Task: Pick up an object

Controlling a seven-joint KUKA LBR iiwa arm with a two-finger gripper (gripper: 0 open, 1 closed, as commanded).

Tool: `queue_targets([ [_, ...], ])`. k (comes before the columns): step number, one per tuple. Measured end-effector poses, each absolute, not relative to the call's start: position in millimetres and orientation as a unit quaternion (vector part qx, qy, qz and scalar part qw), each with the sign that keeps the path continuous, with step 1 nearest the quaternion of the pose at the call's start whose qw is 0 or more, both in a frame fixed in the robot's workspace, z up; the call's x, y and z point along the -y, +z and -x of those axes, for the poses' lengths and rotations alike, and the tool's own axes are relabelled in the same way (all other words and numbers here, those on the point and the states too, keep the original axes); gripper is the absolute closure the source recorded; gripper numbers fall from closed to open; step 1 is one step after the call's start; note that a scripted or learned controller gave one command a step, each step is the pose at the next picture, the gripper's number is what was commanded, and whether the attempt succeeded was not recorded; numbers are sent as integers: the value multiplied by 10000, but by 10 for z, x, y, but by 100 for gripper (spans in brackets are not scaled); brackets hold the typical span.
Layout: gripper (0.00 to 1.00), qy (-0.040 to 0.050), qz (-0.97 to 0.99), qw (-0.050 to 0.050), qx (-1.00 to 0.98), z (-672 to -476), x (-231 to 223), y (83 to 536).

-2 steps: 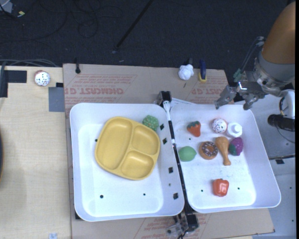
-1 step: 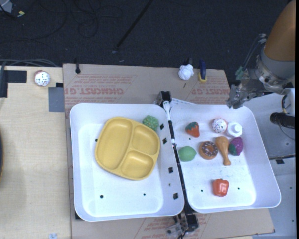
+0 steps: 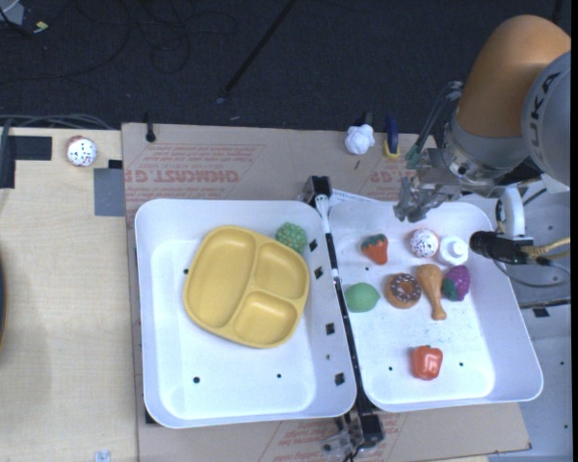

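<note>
Partly hidden broccoli (image 3: 291, 236) behind yellow plate (image 3: 247, 285), tool (image 3: 416, 205) blurred

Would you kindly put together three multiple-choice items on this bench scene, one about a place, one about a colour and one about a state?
1. Where does the yellow divided plate lie?
A. In the left bin
B. In the right bin
C. On the cardboard outside both bins

2. What colour is the pepper at the near side of the right bin?
A. Blue
B. Red
C. White

3. How does the gripper stand relative to the toys?
A. Pressed onto the yellow divided plate
B. At the far edge of the right bin, behind the strawberry and the spotted ball
C. Over the left bin

Answers:
1 A: the plate rests on the left bin's floor.
2 B: it is plainly red.
3 B: the arm ends above the right bin's far rim.
</note>
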State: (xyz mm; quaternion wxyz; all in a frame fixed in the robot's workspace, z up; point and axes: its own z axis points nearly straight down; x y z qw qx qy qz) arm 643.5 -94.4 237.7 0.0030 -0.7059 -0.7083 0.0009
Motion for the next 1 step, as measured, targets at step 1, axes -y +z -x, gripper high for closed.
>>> queue_targets([
  [1,100,-13,7066,-1,7076,-5749,738,3094],
])
